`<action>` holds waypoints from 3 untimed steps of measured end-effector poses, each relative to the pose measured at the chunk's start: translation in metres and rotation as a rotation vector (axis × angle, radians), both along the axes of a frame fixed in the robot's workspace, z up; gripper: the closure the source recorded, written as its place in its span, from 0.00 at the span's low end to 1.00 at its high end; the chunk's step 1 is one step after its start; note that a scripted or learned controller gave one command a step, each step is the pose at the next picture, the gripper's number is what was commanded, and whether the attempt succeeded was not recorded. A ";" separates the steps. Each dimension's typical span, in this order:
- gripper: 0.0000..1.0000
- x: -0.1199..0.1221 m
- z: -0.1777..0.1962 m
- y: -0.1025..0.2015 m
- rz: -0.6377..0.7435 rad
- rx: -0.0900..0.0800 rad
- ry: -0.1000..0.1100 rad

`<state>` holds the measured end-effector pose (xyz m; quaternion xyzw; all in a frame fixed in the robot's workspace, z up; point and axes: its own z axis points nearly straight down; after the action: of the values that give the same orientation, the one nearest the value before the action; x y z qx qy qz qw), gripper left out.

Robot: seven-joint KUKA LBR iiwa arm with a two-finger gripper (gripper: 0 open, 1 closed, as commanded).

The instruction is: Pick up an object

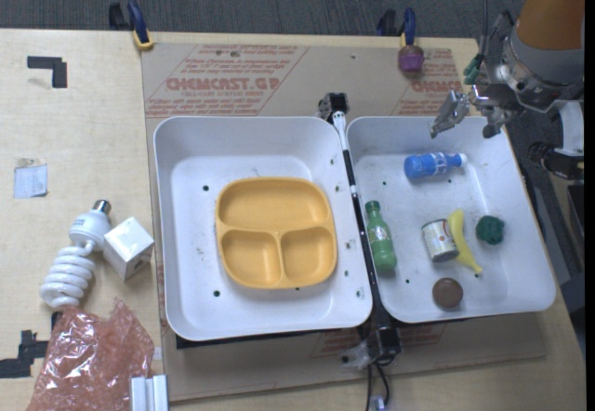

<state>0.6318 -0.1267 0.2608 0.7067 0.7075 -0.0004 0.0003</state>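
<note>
The right bin (521,284) holds a blue bottle (432,165) lying on its side, a green bottle (378,234), a small tin can (435,240), a yellow banana (464,242), a dark green ball (490,230) and a brown round object (447,292). My gripper (467,121) hangs over the bin's far edge, above and slightly right of the blue bottle. Its fingers are spread open with nothing between them.
The left bin (181,214) contains a yellow divided plate (276,232). On the bench to the left lie a spiral light bulb (74,260), a white cube (128,246) and a pink plastic bag (88,358). A purple object (411,57) sits by the far clamp.
</note>
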 end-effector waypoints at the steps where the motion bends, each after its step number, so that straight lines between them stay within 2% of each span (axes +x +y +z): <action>1: 0.00 0.011 -0.152 -0.043 0.000 0.000 0.000; 2: 0.00 -0.055 -0.168 -0.014 -0.003 0.000 0.000; 3: 0.00 -0.098 -0.168 0.001 -0.003 0.001 0.000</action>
<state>0.5335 -0.1260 0.0924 0.7079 0.7063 -0.0001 0.0000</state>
